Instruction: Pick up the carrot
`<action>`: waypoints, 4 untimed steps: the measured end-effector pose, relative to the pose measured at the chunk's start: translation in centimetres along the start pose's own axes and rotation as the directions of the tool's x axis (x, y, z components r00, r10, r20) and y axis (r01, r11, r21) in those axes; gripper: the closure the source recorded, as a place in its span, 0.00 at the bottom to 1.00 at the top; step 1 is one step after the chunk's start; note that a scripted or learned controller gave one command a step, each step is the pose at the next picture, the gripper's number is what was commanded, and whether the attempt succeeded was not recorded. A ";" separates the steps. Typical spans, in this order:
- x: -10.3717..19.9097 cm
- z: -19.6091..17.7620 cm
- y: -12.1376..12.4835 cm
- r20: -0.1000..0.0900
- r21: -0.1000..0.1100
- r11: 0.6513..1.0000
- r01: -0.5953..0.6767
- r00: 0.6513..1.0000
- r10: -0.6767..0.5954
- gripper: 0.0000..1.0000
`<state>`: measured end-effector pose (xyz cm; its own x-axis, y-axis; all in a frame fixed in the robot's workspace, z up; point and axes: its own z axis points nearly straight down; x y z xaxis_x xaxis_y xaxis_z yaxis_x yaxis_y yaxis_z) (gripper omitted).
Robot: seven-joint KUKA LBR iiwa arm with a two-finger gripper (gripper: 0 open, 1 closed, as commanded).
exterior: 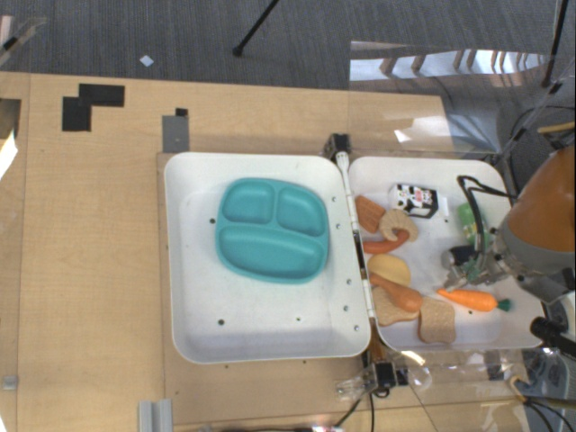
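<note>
Surface (90, 268) was light wood-grain, running from the 9 o'clock edge across to the bins. Two shallow white bins sat directly on it, side by side and touching along a shared seam near centre: left bin (193, 331) toward 8 o'clock, right bin (468, 331) toward 4 o'clock. Black L-shaped patch (88, 106) lay flat on the surface at 10 o'clock, well apart from the bins. Small grey bracket (176, 131) stood just beyond the left bin's far corner. Dark carpeted floor (180, 21) ran past the surface's 12 o'clock edge.
</note>
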<state>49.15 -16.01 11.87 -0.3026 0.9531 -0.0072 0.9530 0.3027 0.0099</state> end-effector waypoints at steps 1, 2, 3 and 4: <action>0.0 0.0 0.0 0.000 0.000 1.000 -0.001 1.000 0.001 0.00; 0.2 2.6 0.2 -0.004 -0.003 0.988 0.156 0.988 -0.156 0.00; 0.3 1.4 0.7 0.000 -0.013 0.987 0.160 0.987 -0.160 1.00; 7.2 -11.4 2.6 0.000 -0.010 0.988 0.156 0.988 -0.156 1.00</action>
<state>49.28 -8.35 23.23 -0.4474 0.8943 -0.0090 0.8941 0.4475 0.0183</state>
